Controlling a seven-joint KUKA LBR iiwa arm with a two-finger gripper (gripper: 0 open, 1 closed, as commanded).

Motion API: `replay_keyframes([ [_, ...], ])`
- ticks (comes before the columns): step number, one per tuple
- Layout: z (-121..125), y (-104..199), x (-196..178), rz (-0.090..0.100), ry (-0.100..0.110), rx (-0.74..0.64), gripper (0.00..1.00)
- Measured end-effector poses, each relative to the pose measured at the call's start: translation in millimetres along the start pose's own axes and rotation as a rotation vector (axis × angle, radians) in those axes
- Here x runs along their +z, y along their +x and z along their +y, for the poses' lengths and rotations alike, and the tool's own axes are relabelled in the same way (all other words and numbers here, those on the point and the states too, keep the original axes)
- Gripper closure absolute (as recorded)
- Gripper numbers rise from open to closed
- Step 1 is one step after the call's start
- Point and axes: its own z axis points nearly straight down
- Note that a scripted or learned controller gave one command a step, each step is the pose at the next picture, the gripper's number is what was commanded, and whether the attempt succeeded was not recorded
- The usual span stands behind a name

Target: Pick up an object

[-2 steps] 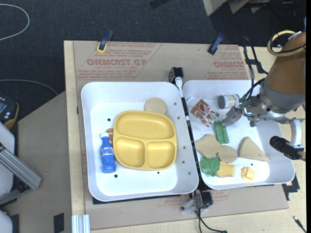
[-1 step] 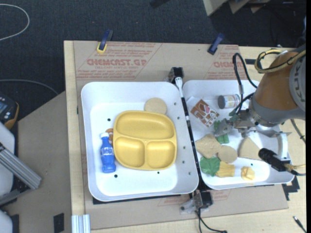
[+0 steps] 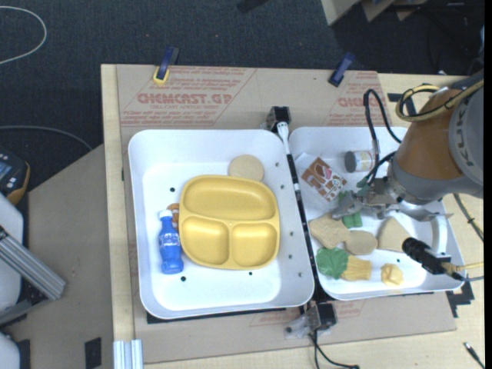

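Note:
My gripper (image 3: 351, 204) hangs low in the right bin (image 3: 332, 137), reaching in from the right under the orange-banded wrist. A small green block (image 3: 353, 221) lies just below its tip, touching or nearly touching it. Around it lie a red and white snack packet (image 3: 321, 177), a small grey can (image 3: 357, 161), tan bread pieces (image 3: 330, 232), a pale wedge (image 3: 393, 234), a green leafy piece (image 3: 333, 261) and yellow pieces (image 3: 357, 268). I see nothing lifted off the bin floor.
The left bin (image 3: 146, 167) holds a yellow divided plate (image 3: 229, 221), a blue bottle (image 3: 170, 244) at the plate's left and a round tan biscuit (image 3: 246, 167) behind it. The bins' shared rim (image 3: 296, 198) runs just left of my gripper.

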Motion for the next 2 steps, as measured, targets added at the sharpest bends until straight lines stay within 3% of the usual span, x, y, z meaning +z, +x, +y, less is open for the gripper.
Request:
replay_keyframes([
  [1,-0.1,-0.7,-9.8,-0.002,-0.002,0.001,1.0],
  [2,-1.6,0.9,-52.0,-0.004,-0.003,-0.001,1.0],
])
